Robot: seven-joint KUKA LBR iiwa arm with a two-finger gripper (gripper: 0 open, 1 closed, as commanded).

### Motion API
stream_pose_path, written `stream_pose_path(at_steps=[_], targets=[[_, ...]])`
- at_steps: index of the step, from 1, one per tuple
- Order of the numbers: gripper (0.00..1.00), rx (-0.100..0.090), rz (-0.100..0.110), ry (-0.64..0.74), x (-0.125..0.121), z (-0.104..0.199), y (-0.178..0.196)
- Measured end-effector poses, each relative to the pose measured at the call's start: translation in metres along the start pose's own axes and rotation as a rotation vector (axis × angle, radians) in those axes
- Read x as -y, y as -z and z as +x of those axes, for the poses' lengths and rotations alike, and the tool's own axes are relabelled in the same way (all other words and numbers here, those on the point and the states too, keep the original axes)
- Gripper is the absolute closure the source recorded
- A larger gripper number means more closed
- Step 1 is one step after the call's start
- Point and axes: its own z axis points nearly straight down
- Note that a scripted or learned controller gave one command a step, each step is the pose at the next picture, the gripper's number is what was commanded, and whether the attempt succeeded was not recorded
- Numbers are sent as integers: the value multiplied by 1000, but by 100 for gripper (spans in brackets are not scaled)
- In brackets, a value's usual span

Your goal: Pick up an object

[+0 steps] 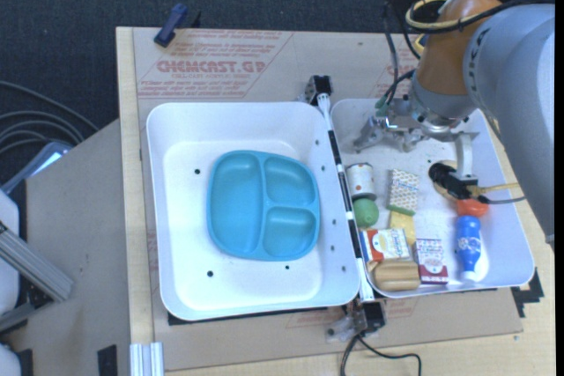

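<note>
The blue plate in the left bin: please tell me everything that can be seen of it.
The blue plate is light blue and looks like smooth plastic, a rounded rectangle with three compartments: one long one on its left and two smaller ones on its right. It lies flat and face up near the middle of the left bin, resting on the bin's white floor. Its compartments hold nothing, and no other object touches it.

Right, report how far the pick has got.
Done: the arm has reached over the right bin, with the gripper at its far end. In hand: nothing visible between the fingers. Left: the whole grasp. The blue bottle, green ball and other items lie in that bin; the blue tray sits in the left bin.
</note>
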Motion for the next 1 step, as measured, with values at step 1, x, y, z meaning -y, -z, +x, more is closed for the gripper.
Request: stream_pose_path(at_steps=[1], targets=[[0,0,-1,1,-17,0,0]])
